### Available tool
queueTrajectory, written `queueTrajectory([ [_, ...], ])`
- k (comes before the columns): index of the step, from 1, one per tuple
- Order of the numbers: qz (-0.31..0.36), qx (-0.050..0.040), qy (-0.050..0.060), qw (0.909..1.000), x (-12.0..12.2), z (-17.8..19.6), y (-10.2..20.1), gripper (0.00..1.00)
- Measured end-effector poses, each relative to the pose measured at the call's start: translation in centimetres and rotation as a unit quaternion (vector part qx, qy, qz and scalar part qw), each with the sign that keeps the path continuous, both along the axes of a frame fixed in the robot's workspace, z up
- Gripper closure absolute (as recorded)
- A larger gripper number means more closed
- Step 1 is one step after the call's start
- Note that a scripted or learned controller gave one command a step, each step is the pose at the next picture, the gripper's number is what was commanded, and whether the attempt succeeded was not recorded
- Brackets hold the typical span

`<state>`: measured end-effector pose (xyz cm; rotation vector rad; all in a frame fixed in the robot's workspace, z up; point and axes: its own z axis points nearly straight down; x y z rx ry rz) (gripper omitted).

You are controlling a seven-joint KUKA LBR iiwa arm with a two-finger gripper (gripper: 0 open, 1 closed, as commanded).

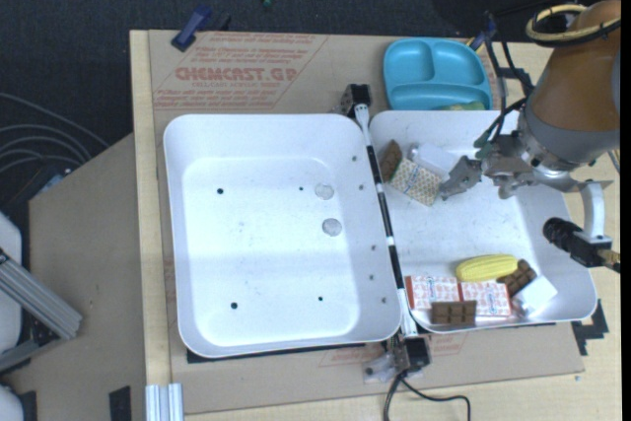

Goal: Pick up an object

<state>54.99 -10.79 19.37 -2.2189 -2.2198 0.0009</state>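
My gripper [483, 180] hangs over the upper middle of the right bin [567, 212], open, with nothing between its fingers [459, 178]. Just left of it lie a patterned packet [416, 181], a small brown piece [391, 158] and a white item [430, 158]. Along the bin's front edge sit a yellow corn cob [487, 267], a red and white packet [459, 292], a brown chocolate bar [454, 313], a brown piece [518, 275] and a white block [536, 296].
The left bin [197, 242] holds two small round discs [331, 228]. A blue divided plate [439, 74] lies on the bench behind the right bin. A blue clip [190, 29] lies at the bench's far left corner.
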Motion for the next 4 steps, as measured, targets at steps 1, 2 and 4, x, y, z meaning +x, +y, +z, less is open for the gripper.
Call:
queueTrajectory([
  [1,0.000,-0.0008,-0.002,1.0000,6.4,-9.6,1.4,0.00],
  [2,0.000,-0.0012,-0.003,1.0000,6.4,-8.6,1.4,1.00],
  [4,0.001,-0.0004,-0.002,1.0000,-3.1,0.2,0.4,1.00],
])
